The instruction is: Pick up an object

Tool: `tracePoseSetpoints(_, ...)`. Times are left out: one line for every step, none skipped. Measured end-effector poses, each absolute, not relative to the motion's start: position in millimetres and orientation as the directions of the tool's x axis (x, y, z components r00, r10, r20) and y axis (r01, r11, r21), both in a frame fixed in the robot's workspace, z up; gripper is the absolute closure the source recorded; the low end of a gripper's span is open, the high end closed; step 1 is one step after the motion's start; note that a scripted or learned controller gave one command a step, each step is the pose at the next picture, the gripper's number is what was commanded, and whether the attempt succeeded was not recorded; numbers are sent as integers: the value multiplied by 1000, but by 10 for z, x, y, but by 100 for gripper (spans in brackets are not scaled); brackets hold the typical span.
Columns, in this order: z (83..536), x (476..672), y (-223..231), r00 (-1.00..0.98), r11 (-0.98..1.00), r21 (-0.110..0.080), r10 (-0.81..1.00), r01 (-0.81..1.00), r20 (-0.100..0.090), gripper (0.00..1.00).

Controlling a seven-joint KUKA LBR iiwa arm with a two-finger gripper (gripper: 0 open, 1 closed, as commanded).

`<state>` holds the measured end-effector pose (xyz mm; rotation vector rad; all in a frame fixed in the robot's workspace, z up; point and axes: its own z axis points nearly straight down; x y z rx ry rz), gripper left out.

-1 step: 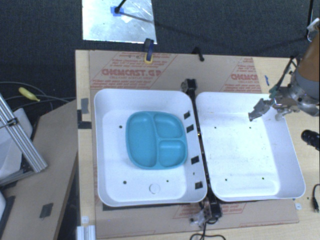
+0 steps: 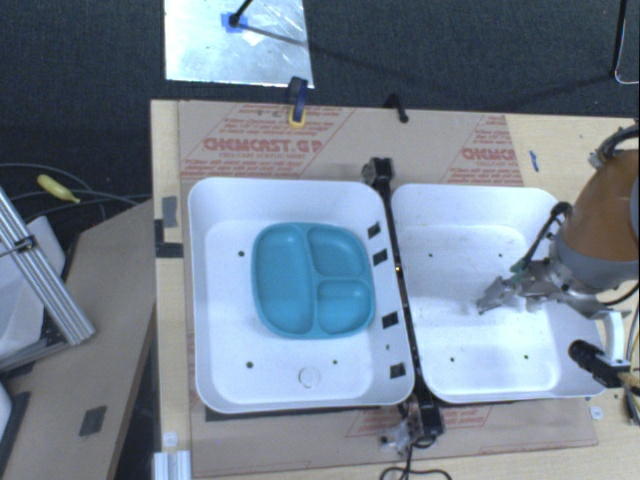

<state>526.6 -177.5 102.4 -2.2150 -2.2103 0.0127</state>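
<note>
A blue plate (image 2: 310, 279) with three compartments lies flat in the middle of the left bin (image 2: 222, 368). A small pale round thing (image 2: 309, 376) sits near that bin's front wall; I cannot tell what it is. My gripper (image 2: 492, 297) is low over the floor of the right bin (image 2: 470, 200), right of its centre and pointing left. Nothing shows at its tip. The grey arm with its orange band (image 2: 605, 213) reaches in behind it from the right.
Both bins rest on a cardboard sheet (image 2: 260, 138) and are joined by a black-clipped divider (image 2: 392, 268). A black part (image 2: 598, 361) of the arm overhangs the right bin's front right corner. A shiny metal sheet (image 2: 240, 28) lies beyond the bench.
</note>
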Motion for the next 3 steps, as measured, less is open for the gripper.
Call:
tracePoseSetpoints(1210, 5330, -1770, -1, 1, 5, 1000, 1000, -2, 100)
tracePoseSetpoints(1970, 4874, -1166, -7, 7, 6, 1000, 1000, 2, 100)
tracePoseSetpoints(2343, 4978, 10, -17, 17, 6, 1000, 1000, 5, 100)
